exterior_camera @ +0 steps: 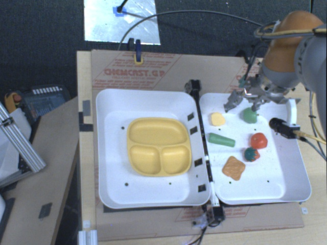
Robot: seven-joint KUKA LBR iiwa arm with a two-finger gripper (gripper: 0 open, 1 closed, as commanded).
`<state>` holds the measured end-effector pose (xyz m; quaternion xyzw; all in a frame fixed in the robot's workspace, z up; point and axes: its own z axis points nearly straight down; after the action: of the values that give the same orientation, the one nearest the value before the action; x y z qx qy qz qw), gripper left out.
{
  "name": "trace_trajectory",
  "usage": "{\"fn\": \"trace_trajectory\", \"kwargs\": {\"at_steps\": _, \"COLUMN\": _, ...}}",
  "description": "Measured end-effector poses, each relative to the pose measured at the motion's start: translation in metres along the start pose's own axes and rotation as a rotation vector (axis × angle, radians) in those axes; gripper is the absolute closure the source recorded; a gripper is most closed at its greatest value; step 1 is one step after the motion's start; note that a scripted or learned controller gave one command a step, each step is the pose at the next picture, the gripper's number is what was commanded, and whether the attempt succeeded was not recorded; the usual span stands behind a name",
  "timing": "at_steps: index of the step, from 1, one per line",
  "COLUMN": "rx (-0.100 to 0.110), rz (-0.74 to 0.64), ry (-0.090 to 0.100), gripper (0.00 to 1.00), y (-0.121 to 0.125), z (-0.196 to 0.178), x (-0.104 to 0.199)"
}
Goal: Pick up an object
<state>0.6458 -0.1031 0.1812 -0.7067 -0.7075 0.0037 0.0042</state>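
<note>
Nearest to us, close to the front wall of the right bin (286,195), lies a flat orange cracker piece (234,168). All the small toy foods are in this bin, so I will say where each one is from the green round piece (250,116) at the back.

That green round piece sits just under the end effector (247,100), whose fingers are spread apart with nothing between them. I think the arm (291,50) hangs there because it is lining up to grab that piece, but I cannot be sure which toy it wants.

Left of the green round piece is a yellow piece (218,119). In front of it and a bit left lies a long green stick shape (222,139). Its long side runs left to right, with the right end tipped a little toward the front. In front of the green round piece, a little to the right, is a red tomato toy (258,140), and just in front of that a small dark green piece (250,154) touches it or nearly does.

Far left of the green round piece, the left bin (110,111) holds a yellow tray (158,146) with three parts. It lies flat, maybe ready for food to go in. Both bins rest on the tabletop (87,86).
</note>
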Motion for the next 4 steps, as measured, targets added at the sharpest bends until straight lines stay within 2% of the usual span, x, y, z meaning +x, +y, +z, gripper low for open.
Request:
{"fn": "trace_trajectory", "kwargs": {"at_steps": 1, "rx": -0.013, "rz": -0.002, "ry": -0.001, "gripper": 0.0, "y": 0.003, "z": -0.008, "x": 0.0}}
{"fn": "trace_trajectory", "kwargs": {"at_steps": 3, "rx": -0.011, "rz": -0.002, "ry": -0.001, "gripper": 0.0, "y": 0.012, "z": 0.089, "x": -0.002}}
{"fn": "trace_trajectory", "kwargs": {"at_steps": 4, "rx": -0.018, "rz": -0.004, "ry": -0.001, "gripper": 1.0, "y": 0.014, "z": 0.074, "x": -0.002}}
